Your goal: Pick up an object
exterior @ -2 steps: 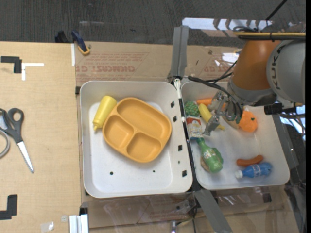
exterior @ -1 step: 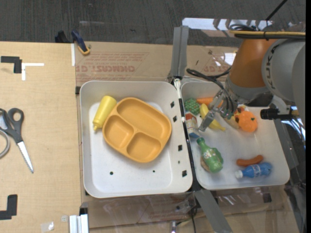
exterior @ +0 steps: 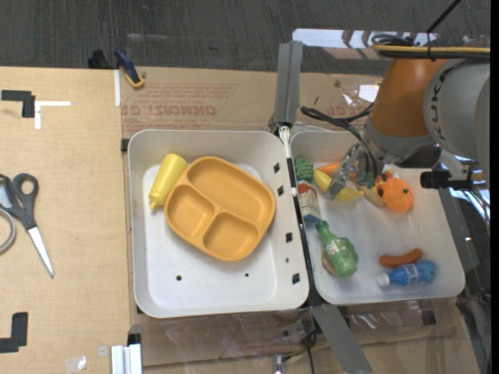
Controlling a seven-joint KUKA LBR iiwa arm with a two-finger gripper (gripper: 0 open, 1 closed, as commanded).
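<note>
Yellow toy (exterior: 348, 194) just beneath parted fingers (exterior: 340, 184)

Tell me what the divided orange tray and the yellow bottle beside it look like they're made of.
Divided orange tray: likely molded plastic, matte, with smooth rounded compartment walls and uniform colour. Yellow bottle: probably plastic too, slightly glossy, one solid colour.

Orange tray (exterior: 221, 206) in left bin (exterior: 148, 287), toys — green bottle (exterior: 337, 249) — in right bin (exterior: 444, 283)

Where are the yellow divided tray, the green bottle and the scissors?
yellow divided tray (exterior: 221, 207): camera view, on the ridge between its compartments.
green bottle (exterior: 337, 251): camera view, on its label.
scissors (exterior: 30, 216): camera view, near the pivot of the blades.
</note>
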